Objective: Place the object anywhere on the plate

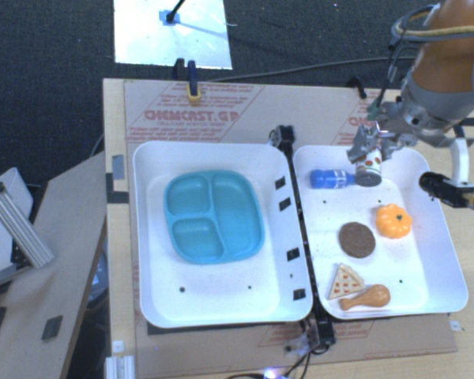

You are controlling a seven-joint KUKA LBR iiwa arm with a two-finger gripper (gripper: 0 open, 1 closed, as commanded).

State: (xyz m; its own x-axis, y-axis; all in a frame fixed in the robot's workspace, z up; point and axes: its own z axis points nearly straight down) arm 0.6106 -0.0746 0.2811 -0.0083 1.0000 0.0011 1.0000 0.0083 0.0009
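A blue divided plate (214, 215) lies in the left bin (154, 290). The right bin (438, 287) holds a blue bottle (330, 179) lying on its side, a small can (370, 172) with a red and white label, an orange pumpkin (393, 220), a brown round patty (356, 239), a pizza slice (345, 281) and a drumstick (367, 297). My gripper (369, 150) hangs over the bin's far side, right at the top of the can. Whether the can is gripped cannot be made out.
A black divider with clips (294, 227) runs between the bins. A black part (442, 188) sticks over the right bin's right rim. A clamp (193, 81) sits at the board's far edge.
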